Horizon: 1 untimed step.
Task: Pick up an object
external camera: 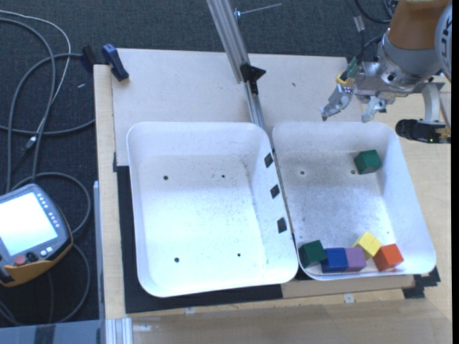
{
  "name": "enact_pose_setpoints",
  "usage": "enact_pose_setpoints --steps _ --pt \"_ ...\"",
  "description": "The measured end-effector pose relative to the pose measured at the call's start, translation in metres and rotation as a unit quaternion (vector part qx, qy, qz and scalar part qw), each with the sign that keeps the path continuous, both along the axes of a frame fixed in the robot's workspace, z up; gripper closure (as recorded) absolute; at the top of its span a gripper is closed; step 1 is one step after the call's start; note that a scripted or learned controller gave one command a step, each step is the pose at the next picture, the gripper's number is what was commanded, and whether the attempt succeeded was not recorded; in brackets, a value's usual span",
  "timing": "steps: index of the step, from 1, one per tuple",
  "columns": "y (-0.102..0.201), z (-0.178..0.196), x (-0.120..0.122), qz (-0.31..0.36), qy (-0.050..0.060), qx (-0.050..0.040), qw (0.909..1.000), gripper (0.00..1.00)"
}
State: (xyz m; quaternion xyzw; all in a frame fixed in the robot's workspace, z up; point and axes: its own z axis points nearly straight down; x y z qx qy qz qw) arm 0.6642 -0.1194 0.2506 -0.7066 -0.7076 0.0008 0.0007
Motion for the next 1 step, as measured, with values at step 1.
enact_pose_setpoints --steps 1 --pt "-0.0867 -0.0702 0.0054 -0.004 0.002 -0.0006 1.0000 0.00"
